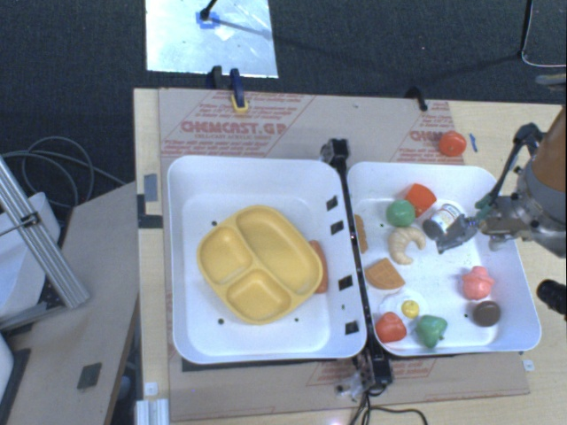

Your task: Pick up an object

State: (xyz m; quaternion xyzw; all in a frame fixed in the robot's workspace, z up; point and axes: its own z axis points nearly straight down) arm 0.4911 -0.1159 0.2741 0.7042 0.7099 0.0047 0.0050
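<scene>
The right bin (443,277) holds several toy foods. My gripper (456,235) reaches in from the right and hangs low over the bin's middle, right beside a silver can (440,219) and touching or nearly touching it. A pale croissant (406,242) lies just left of the can. Behind them sit a green ball (400,212) and an orange-red block (420,197). A pink piece (477,282) and a brown round piece (485,312) lie below the arm.
An orange slice (384,274), a fried egg (408,308), a red piece (391,327) and a green piece (431,328) lie along the bin's front. The left bin (204,193) holds a yellow divided plate (259,262). An orange ball (452,143) rests on the bench behind.
</scene>
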